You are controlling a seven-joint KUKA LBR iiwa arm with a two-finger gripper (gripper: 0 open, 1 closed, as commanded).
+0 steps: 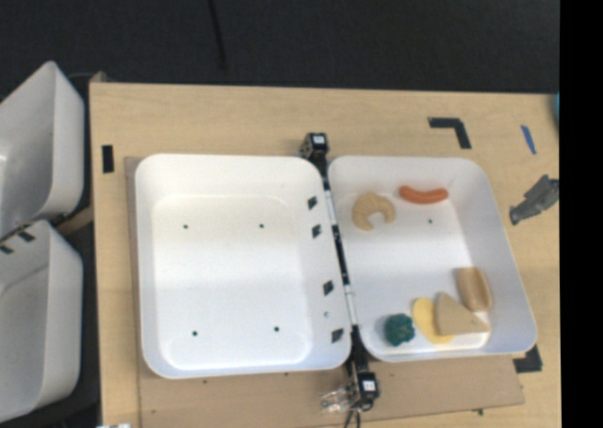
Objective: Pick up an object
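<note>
Closest to the lens, at the right bin's (490, 190) near rim, sit a green lump (399, 328), a yellow piece (425, 317), a tan wedge (459, 317) and a bread-like roll (473, 287), crowded together and so awkward to single out. Well left of the pincer (535, 199), a croissant (373, 210) and a sausage (423, 194) lie apart, likely easier picks. How far the pincer gapes cannot be told; nothing shows in it. It hangs just outside the bin, over the pale wooden table (217, 120). Beyond lies dark floor (283, 11); the left bin (226, 266) adjoins
</note>
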